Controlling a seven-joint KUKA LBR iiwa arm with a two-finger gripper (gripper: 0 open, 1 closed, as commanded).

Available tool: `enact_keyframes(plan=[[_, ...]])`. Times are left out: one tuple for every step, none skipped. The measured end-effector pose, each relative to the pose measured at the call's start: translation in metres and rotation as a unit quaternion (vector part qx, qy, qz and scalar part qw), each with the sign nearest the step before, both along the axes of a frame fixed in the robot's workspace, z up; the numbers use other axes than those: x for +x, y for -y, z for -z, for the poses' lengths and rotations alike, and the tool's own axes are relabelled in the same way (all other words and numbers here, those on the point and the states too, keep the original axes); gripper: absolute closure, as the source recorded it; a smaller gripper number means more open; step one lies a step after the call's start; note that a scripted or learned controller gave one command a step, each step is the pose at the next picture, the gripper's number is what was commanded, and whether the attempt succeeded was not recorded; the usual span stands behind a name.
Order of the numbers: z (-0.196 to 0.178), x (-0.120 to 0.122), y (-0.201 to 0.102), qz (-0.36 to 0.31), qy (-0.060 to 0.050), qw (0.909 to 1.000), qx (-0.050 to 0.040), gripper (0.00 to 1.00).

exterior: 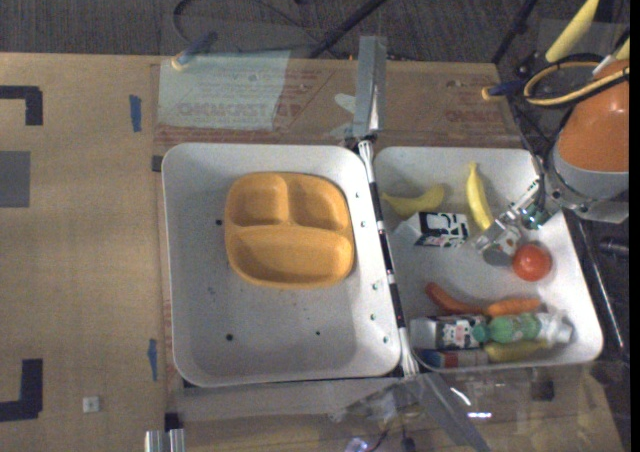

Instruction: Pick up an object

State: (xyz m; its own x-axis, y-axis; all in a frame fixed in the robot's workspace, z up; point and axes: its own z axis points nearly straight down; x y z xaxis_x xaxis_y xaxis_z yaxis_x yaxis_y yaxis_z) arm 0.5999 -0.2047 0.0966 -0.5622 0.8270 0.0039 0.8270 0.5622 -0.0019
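The jaws point(503, 237) are low in the right bin point(585, 325), reaching in from the right; how wide they stand cannot be told, too small and blurred at the tips. Nothing is visibly held. The likeliest target, a red-orange ball point(532, 261), sits just beside the jaws on their lower right, touching or nearly so. A yellow banana point(478, 196) lies just above the jaws, a small milk carton point(441, 229) just to their left, a second banana point(415, 201) beyond that carton. Well below the jaws are an orange carrot point(513, 307), a red pepper-like piece point(449, 297) and a carton and green bottle point(490, 331) along the near wall. The orange divided plate point(289, 229) sits well off to the left in the left bin point(200, 330). Risks: the ball is round and could roll away if nudged off-centre; the jaws look offset from it, so a close could catch air; the banana is close enough to be clipped.
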Motion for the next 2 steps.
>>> enact_keyframes(plan=[[-0.01, 0.0, 0.0, 0.001, 0.001, 1.0, 0.0002, 1.0], [-0.114, 0.029, -0.042, 0.018, 0.003, 0.9998, -0.0012, 1.0]])
